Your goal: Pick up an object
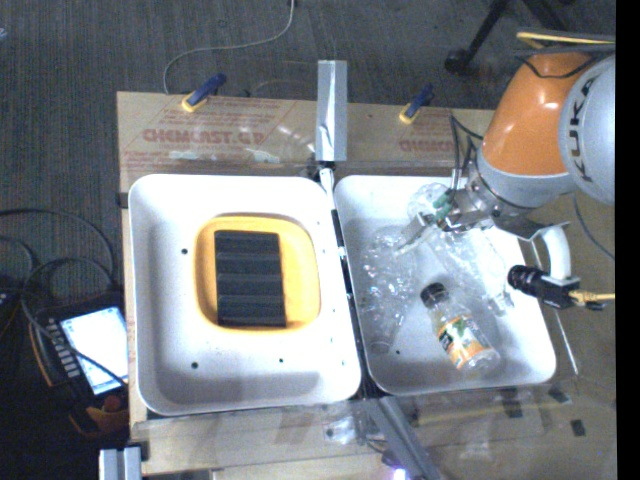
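Small clear plastic bottle, black cap, orange label (457,330) lies lower-centre of right white bin (540,368), long axis diagonal; gripper (447,211) up-frame, grip state unreadable.

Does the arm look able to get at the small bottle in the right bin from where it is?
Probably yes. The bottle lies on its side in the right bin with nothing on top; the arm hangs over that bin's far end.

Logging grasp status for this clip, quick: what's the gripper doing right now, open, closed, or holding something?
Gripper: over the back of the right bin, among clear plastic items; open or closed cannot be told, and no held object is visible.
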`<state>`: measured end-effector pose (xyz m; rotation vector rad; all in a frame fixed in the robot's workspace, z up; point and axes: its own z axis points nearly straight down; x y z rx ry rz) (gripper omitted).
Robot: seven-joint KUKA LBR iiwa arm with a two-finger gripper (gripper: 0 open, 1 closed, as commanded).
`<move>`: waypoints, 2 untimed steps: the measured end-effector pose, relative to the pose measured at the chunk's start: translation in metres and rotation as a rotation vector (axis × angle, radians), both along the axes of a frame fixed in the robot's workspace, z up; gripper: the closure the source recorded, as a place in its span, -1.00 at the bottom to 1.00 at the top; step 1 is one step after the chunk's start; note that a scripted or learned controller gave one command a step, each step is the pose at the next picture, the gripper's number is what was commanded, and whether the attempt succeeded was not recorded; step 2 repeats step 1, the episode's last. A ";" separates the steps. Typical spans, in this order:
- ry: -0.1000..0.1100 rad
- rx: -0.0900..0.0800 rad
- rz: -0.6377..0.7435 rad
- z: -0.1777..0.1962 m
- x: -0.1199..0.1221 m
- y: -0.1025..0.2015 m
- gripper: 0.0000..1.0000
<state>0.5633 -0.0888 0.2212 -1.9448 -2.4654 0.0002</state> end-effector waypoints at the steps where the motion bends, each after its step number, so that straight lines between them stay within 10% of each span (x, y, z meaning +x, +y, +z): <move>1: 0.000 -0.002 0.110 0.049 -0.050 0.037 1.00; 2: 0.000 -0.002 0.110 0.049 -0.050 0.037 1.00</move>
